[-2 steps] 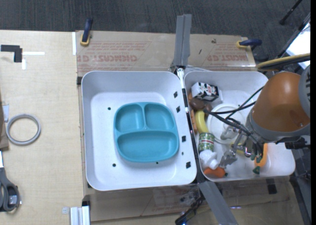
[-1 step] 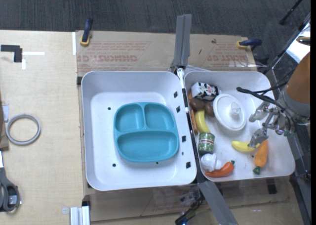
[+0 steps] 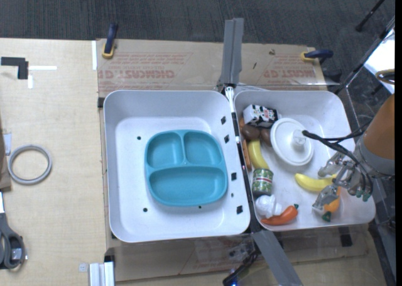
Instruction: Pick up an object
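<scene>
The fingers (image 3: 331, 192) hang at four o'clock in the right bin (image 3: 348, 121), spread apart and holding nothing, just above a small orange carrot (image 3: 330, 207).

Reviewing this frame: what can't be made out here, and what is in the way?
- Gripper, camera view: finger state unreadable, blurred against clutter.
- Small orange and green item below it: partly covered by the gripper, identity unclear.
- Brown object behind the white lid: partly hidden, too small to name.
- Scissors: cut off by the left edge.
</scene>
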Controlling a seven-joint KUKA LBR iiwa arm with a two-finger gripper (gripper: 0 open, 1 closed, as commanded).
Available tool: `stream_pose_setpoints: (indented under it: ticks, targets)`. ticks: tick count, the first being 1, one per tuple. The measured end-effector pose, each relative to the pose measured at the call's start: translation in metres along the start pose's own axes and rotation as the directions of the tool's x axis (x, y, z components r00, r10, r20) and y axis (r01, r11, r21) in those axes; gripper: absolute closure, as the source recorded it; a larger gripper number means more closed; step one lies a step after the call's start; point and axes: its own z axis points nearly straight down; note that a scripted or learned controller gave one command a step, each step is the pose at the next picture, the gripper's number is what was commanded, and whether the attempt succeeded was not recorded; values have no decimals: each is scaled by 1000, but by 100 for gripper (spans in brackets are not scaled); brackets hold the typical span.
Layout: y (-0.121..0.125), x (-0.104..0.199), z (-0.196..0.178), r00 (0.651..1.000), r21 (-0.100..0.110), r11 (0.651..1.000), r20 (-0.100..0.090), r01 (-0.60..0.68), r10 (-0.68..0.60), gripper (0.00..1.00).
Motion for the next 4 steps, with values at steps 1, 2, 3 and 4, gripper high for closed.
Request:
stream_pose_setpoints:
  ticks: [1, 2, 3, 4]
  targets:
    - [1, -1, -9, 1000, -1, 1000, 3, 4, -4, 100]
    - [94, 51, 0, 1000, 0, 1000, 2, 6, -6, 100]
    - [-9, 5, -102, 986, 1, 986, 3, 165, -165, 100]
    - [14, 1, 0, 883, -1, 883, 0, 470, -470, 100]
